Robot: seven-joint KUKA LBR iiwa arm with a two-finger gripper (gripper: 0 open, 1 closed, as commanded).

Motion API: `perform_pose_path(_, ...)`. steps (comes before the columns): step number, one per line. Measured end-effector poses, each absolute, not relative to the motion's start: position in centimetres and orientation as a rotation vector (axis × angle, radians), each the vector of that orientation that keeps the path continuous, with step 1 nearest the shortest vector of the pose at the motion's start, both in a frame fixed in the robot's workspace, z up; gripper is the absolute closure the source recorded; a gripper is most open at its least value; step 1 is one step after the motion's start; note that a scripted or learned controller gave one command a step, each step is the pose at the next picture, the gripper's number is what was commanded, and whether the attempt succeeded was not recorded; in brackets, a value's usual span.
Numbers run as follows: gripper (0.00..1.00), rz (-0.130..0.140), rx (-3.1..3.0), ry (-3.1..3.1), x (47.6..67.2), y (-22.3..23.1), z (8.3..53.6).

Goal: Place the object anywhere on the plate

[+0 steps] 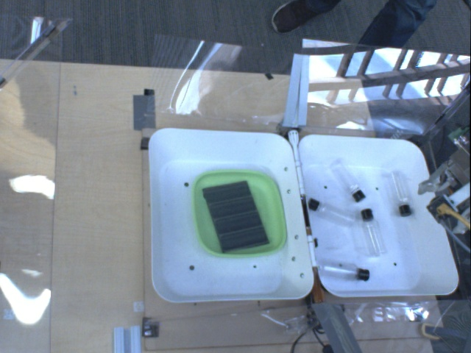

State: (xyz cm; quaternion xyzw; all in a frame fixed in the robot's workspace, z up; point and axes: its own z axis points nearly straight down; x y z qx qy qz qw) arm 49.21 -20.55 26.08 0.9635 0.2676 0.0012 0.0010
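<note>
We see the dark ribbed rectangular block point(235, 216) already lying on the green square plastic plate point(274, 201); the claw point(446, 194) sits at the right bin's edge, its state untellable, and a needless regrasp could dislodge the block.

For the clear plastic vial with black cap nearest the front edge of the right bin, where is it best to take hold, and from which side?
Probably at mid-body of the clear plastic vial with black cap, coming straight down from above. It lies flat and about crosswise, apart from the other vials, so fingers closing across its narrow width should find room.

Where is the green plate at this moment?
The green plate lies in the middle of the left bin, with a dark ribbed block on it. The clear vials lie in the right bin.
</note>
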Motion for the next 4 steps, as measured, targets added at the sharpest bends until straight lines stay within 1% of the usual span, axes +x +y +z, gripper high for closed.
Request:
perform_pose_path(1,0.0,0.005,3.045,0.765,48.9,-20.6,26.3)
perform_pose_path(2,0.0,0.015,3.029,0.802,62.0,-20.4,35.7)
perform_pose_path(3,0.0,0.004,3.068,0.671,63.3,-13.9,30.5)
perform_pose_path(4,0.0,0.001,3.116,0.401,58.8,-19.6,25.4)
